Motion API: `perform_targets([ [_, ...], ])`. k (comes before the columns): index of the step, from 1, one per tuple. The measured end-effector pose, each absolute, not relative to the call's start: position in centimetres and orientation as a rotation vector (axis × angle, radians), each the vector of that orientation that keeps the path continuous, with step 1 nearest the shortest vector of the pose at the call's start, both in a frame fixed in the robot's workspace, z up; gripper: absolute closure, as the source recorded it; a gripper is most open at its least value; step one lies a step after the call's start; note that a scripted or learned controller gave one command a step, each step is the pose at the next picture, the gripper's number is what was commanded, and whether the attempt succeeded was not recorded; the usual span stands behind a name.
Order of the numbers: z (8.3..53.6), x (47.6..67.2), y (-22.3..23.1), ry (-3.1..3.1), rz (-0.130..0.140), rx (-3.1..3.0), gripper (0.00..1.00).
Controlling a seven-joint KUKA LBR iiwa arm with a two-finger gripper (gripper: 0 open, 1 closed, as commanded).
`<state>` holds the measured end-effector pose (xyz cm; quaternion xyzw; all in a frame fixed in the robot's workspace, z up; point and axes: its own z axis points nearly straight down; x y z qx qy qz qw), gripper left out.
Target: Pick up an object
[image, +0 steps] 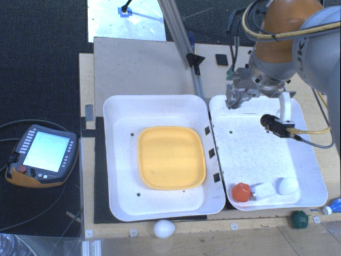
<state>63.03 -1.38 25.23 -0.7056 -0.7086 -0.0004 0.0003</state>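
The gripper (234, 101) hangs over the back left corner of the right bin (266, 153), fingers pointing down at the bin's rim area. Jaws look close together w/ nothing between them, but the view is too small and dark there to say for sure if they're shut or a bit spread, so can't tell. Nothing visibly pinched.

Just right of the gripper there's a white bracket w/ a black cylinder thing (273, 124) sticking out over the bin, yellow cable trailing off it to the right. Above that sits the grey wrist and the big orange band (285, 15) of the arm, coming in from the right.

Objects to pick are all at the front edge of the right bin, well apart from the gripper: an orange-red ball (241, 192) at the front left, a white blocky piece (262, 190) just beside it, and a white ball (288, 185) further right.

Left bin (120, 143) has a yellow square plate (171, 157) lying flat in the middle.

Outside the bins on the bench: a white egg-shaped thing (164, 228) near the front edge of the left bin, a dark green ball (299, 219) by the front right corner of the right bin. Far left on the floor is a handheld control pad (41, 154) w/ a lit screen.
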Motion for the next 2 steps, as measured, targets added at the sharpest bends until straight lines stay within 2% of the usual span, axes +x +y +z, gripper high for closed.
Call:
perform_targets([
  [2, 22.2, 59.6, 9.2, -2.226, -0.001, -2.216, 1.00],
])
